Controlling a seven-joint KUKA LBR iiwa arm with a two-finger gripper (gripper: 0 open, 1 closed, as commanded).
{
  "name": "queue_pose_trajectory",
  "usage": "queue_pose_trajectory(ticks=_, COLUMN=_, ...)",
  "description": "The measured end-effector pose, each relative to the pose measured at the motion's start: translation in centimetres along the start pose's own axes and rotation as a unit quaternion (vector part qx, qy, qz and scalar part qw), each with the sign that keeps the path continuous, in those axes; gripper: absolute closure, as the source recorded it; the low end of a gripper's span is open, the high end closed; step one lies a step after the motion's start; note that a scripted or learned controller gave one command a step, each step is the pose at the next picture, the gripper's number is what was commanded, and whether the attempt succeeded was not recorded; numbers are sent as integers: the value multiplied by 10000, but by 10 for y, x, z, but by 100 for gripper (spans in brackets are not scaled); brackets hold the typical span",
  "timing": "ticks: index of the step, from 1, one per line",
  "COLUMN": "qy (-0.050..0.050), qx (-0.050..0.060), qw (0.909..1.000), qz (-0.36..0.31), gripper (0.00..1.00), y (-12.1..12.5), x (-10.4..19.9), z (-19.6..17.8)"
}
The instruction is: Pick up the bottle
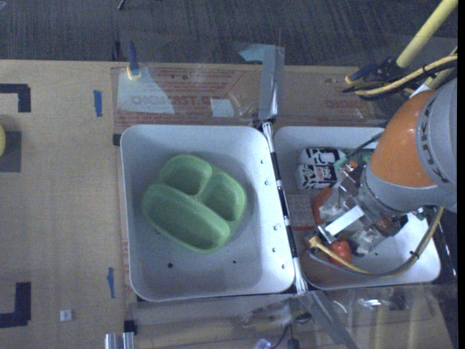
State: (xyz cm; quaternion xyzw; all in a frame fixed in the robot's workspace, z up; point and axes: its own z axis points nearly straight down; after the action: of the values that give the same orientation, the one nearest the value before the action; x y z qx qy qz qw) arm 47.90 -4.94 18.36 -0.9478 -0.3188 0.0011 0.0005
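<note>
end effector (347,233) low in right bin (429,267), grip state unreadable | bottle (322,167) at its 11 o'clock | green tray (195,202) in left bin (138,217)

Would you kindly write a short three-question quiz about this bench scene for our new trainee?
1. True or false: the green divided tray lies in the left bin.
2. Which bin is the gripper over? A) left B) right
3. Fill in: the band above the arm's wrist is ____.

Key: 1 true. 2 B, the right bin, near the black-and-white bottle. 3 orange.
</note>
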Motion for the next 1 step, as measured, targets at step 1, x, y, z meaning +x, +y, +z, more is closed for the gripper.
queue_pose_trajectory(ticks=1, qy=-5, qx=6, qw=9754, qz=2206, gripper=0, y=-36, x=27, z=0)
